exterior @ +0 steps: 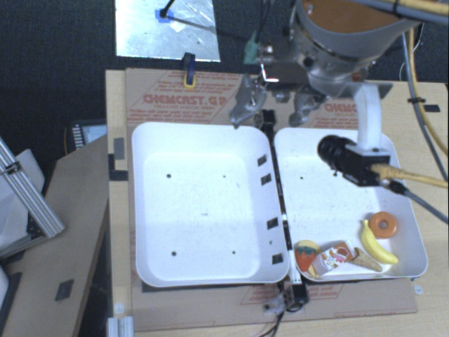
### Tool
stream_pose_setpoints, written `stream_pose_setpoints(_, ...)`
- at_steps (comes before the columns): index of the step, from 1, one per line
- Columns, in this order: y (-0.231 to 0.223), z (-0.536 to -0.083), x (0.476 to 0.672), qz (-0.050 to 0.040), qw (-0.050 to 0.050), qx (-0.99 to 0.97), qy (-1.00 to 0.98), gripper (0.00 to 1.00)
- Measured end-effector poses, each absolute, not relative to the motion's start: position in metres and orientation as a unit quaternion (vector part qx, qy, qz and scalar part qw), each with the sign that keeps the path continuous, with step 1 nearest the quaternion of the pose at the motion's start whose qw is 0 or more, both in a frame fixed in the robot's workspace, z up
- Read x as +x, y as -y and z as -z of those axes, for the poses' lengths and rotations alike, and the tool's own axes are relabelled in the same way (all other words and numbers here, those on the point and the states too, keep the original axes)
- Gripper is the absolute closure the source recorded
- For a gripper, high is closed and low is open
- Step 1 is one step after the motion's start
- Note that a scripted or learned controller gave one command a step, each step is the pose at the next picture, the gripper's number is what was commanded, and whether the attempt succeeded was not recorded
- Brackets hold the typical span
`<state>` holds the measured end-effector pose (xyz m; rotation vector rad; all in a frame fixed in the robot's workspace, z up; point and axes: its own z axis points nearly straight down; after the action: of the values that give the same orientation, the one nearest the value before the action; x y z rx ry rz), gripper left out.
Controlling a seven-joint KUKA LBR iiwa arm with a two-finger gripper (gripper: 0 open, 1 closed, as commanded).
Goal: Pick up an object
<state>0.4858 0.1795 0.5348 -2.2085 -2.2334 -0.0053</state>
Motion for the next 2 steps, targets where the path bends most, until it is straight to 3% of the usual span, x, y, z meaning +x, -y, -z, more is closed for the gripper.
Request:
stream_pose_setpoints(1,-0.176,-0.547,0.487,0.0029,-0.001,-0.705,0.709,1.0)
stream_pose_setpoints(2,-0.231,-0.477,0.486,-0.0006,0.0,-0.705,0.709,1.0)
